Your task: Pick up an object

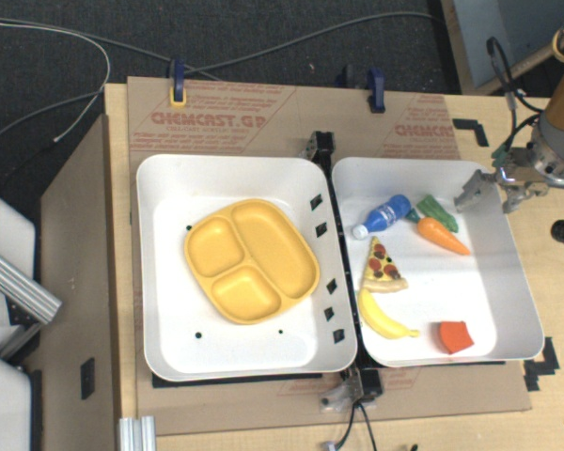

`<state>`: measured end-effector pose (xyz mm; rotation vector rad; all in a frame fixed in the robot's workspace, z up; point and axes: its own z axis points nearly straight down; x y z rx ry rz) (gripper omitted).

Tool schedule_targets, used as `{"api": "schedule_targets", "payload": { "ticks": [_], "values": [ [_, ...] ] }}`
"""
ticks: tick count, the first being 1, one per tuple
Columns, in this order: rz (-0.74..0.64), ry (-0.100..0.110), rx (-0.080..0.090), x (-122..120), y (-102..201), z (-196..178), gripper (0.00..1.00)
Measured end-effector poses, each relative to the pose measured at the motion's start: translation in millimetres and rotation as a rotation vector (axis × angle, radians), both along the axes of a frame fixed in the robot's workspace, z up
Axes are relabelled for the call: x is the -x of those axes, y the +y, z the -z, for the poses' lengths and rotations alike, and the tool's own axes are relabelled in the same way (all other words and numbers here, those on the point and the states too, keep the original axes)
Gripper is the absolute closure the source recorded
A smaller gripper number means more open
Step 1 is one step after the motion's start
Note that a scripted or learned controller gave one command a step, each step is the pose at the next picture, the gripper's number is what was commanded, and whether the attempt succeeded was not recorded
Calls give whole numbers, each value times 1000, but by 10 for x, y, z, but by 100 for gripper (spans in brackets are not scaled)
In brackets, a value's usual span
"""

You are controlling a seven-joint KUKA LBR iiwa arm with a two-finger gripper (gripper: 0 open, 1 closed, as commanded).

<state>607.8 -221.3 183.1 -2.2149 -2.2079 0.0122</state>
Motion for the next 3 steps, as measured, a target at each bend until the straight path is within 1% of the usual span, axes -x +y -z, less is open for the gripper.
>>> {"api": "schedule_targets", "payload": {
  "ticks": [1, 2, 3],
  "values": [
    [-4, -15, 4, -36, 8, -94, 0],
    [-6, -13, 4, -136, 23, 380, 0],
    [-3, -26, 6, -153, 103, 785, 0]
  ]
}}
